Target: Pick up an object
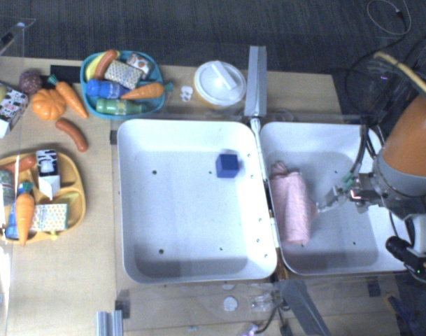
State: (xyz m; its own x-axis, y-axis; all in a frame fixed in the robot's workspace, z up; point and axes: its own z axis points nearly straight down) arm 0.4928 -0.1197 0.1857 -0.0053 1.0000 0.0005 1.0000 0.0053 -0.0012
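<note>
A small blue cube (228,164) lies in the left bin (143,250), towards its upper right. A pink rolled cloth (291,205) lies lengthwise along the left wall of the right bin (338,261). My gripper (329,200) hangs low over the middle of the right bin, just to the right of the pink roll and apart from it. The arm with its orange band (410,145) comes in from the right edge. Nothing shows in the gripper.
On the bench left of the bins are a blue bowl (122,84) of toy food, a yellow plate (34,196) with toys, a toy pumpkin (47,103), a carrot and a sausage (73,134). A white lidded tub (220,82) and a metal post (254,82) stand behind the bins.
</note>
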